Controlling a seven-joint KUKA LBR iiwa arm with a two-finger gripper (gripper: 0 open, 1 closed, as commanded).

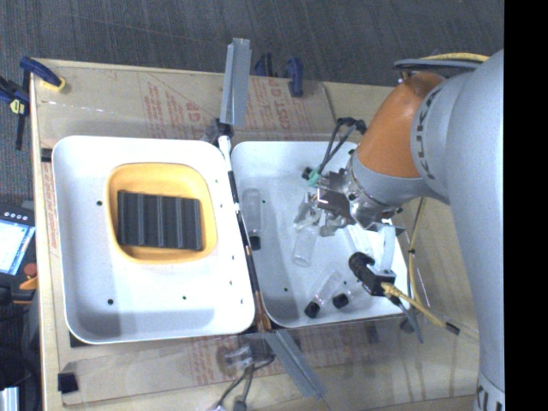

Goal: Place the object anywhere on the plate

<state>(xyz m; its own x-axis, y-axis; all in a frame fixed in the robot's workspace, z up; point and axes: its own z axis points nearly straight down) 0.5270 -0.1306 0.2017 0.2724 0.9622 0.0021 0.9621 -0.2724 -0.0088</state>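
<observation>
**A:** Start nearest us. What lies in the right bin [276,171]?

**B:** Two capped vials [323,298] sit by its near wall, small and clear with black caps, close together. They look loosely scattered rather than set down with care, which would suit a bin meant for picking from.

**A:** And a little farther in?

**B:** A clear vial [303,248] lies on the bin floor near the middle, apart from the capped pair. I take this to be the object, since it lies closest under the tool, though that is a judgement.

**A:** So it is not on the plate.

**B:** No. The plate [121,178] is in the left bin [86,302], yellow-rimmed, with a dark ribbed block [161,221] filling its middle. That leaves mostly the rim free, so a drop there would call for some care.

**A:** What of the hand?

**B:** The gripper [318,217] hangs low over the right bin, just beyond the clear vial, and the arm reaches in from the right. It is placed for a pick, not a carry. Whether it is released or clenched I cannot tell, because glare and clear plastic blur that spot. I see nothing plainly held in it.

**A:** Anything farther along?

**B:** A clear tube [251,205] lies along the bin's left wall — well apart from the gripper.
</observation>
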